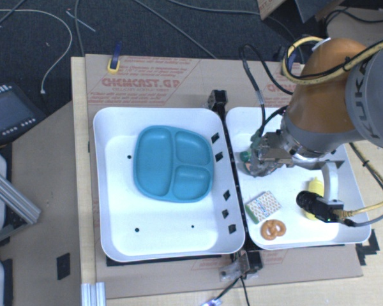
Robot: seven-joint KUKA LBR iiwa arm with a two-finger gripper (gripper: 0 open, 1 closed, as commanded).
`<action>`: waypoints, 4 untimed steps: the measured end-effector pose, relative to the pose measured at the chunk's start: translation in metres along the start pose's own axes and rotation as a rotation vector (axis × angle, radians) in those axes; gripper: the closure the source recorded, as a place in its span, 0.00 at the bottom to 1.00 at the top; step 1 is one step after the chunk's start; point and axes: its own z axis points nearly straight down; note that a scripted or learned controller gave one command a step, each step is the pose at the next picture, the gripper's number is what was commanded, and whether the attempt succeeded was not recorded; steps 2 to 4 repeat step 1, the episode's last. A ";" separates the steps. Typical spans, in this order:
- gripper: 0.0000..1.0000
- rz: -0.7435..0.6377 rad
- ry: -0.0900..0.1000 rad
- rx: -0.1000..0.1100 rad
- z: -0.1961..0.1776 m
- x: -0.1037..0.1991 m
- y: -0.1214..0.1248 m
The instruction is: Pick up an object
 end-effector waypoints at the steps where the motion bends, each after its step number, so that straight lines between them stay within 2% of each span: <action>1: 1.00 0.000 -0.001 0.003 0.015 0.050 -0.003; 4: 1.00 0.000 -0.001 0.003 0.015 0.050 -0.003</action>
